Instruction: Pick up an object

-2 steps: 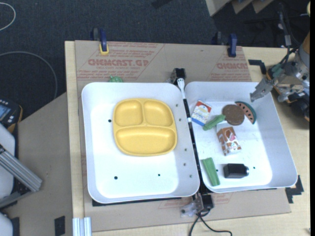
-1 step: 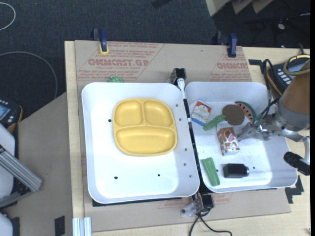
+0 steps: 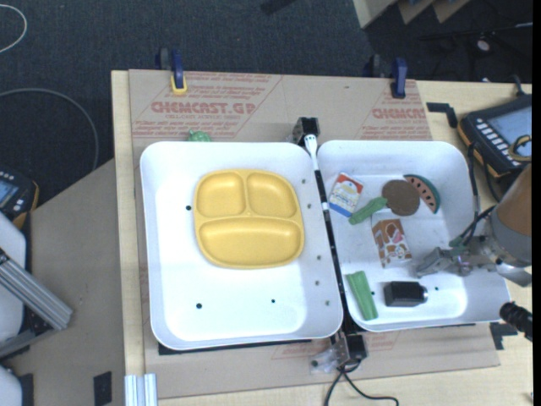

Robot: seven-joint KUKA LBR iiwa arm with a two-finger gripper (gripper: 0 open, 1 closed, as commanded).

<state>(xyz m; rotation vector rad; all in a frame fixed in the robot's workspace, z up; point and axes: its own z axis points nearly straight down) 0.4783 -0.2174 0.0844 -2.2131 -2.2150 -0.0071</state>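
The right bin [image 3: 452, 163] holds several small objects. A white and red box [image 3: 345, 194] lies at its upper left, with a brown round disc [image 3: 401, 197] and a watermelon slice [image 3: 424, 191] to the right of it. A printed packet [image 3: 390, 241] lies in the middle, a green pod [image 3: 364, 212] above it. At the front lie a green block [image 3: 362, 294] and a black block [image 3: 404, 293]. My gripper [image 3: 428, 263] hangs low over the bin's right side, just right of the packet and above the black block. Nothing shows in its grasp.
The left bin [image 3: 169, 252] holds a yellow divided plate [image 3: 248, 218]. The arm [image 3: 513, 227] comes in over the right bin's right rim. A black and yellow device [image 3: 499, 134] sits on the bench at the far right. Blue clamps [image 3: 176, 64] grip the back edge.
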